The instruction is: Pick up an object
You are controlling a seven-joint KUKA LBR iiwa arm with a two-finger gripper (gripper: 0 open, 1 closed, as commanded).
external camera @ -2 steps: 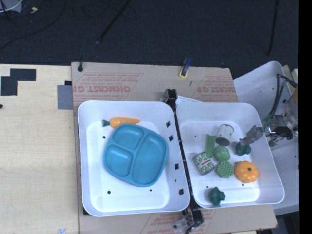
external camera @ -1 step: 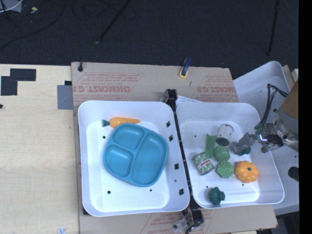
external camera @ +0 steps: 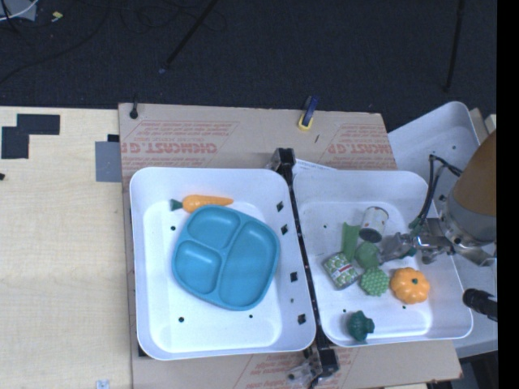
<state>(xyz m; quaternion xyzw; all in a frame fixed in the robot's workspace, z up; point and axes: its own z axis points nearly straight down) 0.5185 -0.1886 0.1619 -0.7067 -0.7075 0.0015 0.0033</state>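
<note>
Hand (external camera: 392, 247) hovers low in right bin (external camera: 454, 327) beside green cup (external camera: 364, 254); grip state unclear

Blue divided plate (external camera: 225, 258), perhaps a carrot (external camera: 206, 203) beside.

dark floor (external camera: 243, 39), pale wooden bench (external camera: 57, 250)

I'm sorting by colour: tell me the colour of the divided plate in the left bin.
Blue. The divided plate shows best in the camera view.
</note>
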